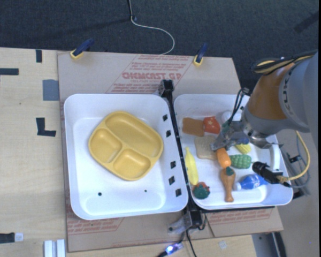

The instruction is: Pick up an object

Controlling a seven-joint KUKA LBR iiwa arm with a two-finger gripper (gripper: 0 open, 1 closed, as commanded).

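**Two bins, arm low over the right one**

Two shallow white bins sit side by side on the bench. Left bin (pixel 77 143): holds one yellow divided tray (pixel 125 144), lying flat, tilted relative to the bin walls. Right bin (pixel 281 197): holds a cluster of toy food. Noted items: a brown block (pixel 192 126) touching a red tomato (pixel 212 125); a tan slice (pixel 204 148) below them; a yellow banana (pixel 191 166) along the left wall; a small red-and-green piece (pixel 201 189) at the near left corner; an orange carrot (pixel 223 158); a drumstick (pixel 228 183) just below the carrot; a green corn-like piece (pixel 240 161) beside the carrot; a blue item (pixel 250 182) near the front wall.

Arm enters from the right, orange band above the wrist. Gripper (pixel 223 142) is down inside the right bin, just above the carrot and beside the tan slice. Whether it is released or clenched cannot be told; no object is seen grasped.
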